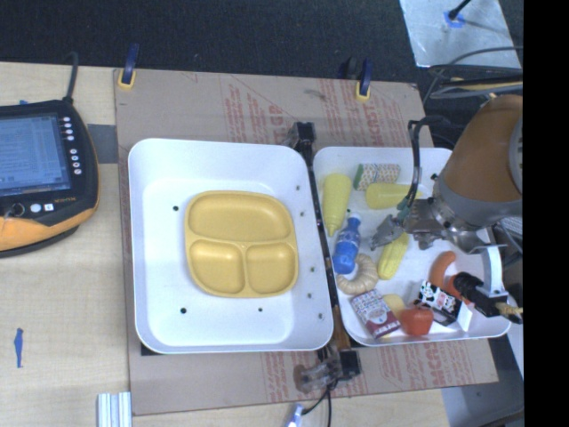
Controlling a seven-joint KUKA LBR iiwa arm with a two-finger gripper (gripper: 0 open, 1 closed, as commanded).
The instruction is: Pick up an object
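The right bin (331, 163) holds several small toy foods. Among them are a yellow corn cob (335, 201), a blue bottle (347, 243), a second yellow cob (393, 256), a pale ring-shaped pastry (358, 282), a red packet (374, 315), a tomato (415, 321), a red sausage (442, 263) and a cow-patterned carton (440, 301). My gripper (389, 231) hangs low over the bin's middle, just right of the blue bottle and above the second cob. Nothing shows in its grasp.
The left bin (151, 238) carries a yellow divided plate (240, 243). A teach pendant (40, 172) lies on the bench at far left. Blue clamps (359, 76) pin the cardboard at the back. The arm's grey body (480, 172) overhangs the right bin's right side.
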